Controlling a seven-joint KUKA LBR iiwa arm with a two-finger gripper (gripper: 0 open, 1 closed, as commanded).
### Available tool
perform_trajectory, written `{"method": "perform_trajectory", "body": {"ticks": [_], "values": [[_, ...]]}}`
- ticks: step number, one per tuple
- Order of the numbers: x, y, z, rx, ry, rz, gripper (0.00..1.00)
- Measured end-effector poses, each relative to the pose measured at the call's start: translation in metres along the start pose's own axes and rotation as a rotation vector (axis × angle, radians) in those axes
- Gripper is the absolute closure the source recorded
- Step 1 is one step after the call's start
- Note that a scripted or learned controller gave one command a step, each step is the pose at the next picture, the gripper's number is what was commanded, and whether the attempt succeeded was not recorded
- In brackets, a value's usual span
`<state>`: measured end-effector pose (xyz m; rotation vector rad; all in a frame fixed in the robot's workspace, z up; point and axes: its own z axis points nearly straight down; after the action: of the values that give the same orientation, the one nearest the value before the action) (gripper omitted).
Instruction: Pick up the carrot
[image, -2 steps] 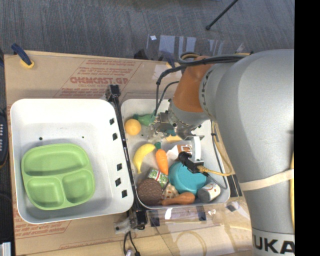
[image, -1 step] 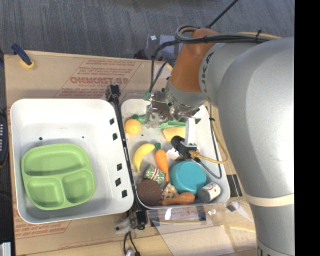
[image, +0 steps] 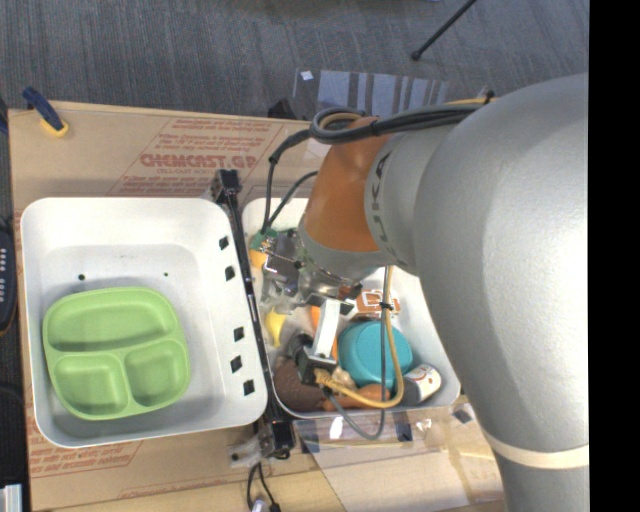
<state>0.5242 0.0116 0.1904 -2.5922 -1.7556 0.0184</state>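
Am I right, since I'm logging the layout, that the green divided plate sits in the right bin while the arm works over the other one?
Not quite: the camera view shows the green divided plate in the left bin; the arm works over the right bin.

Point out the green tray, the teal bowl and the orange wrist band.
green tray (image: 112, 352), camera view, on the ridge between its compartments.
teal bowl (image: 368, 352), camera view, on its rounded side.
orange band (image: 340, 205), camera view, on its curved face above the wrist.

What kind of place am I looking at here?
Probably a robotics lab bench: a robot arm reaches over two white bins, one holding a green tray, set on cardboard above carpet.
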Motion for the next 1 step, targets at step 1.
{"method": "perform_trajectory", "body": {"ticks": [1], "values": [[-0.0001,-0.0002,-0.0089,0.010,-0.002,-0.008,1.00]]}}
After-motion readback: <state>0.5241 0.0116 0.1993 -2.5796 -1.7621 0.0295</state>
